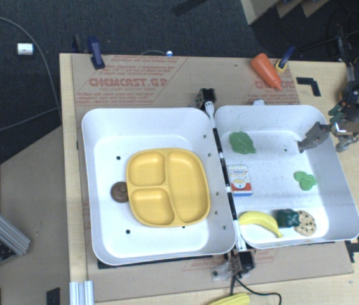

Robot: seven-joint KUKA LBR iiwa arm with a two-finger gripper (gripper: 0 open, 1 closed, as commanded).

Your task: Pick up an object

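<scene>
A: Entries, largest first; left bin (96,170), shallow, white; contents?

B: Yellow divided plate (166,187), three compartments, flat near the bin's middle; a small brown round piece (119,192) touching the plate's left edge.

A: Right bin (338,189)?

B: Banana (262,223) at the near edge; just beside it a dark teal item (287,217) touching a speckled cookie (305,222); a leafy green piece (242,142) toward the far left corner; a small carton (239,178), white with red and blue, against the left wall; a small green piece (305,180) toward the right wall.

A: Gripper (328,138)?

B: At the right bin's far right rim, above the wall, well apart from every item; one grey finger (312,137) points into the bin; fingers look spread, nothing between them.

A: Step in hand?

B: Judged as approach; no object yet chosen by contact; nothing lifted.

A: Next move?

B: Likely travel inward and down over one item, the small green piece being nearest; fingers straddling it clear of the wall, then closing.
</scene>
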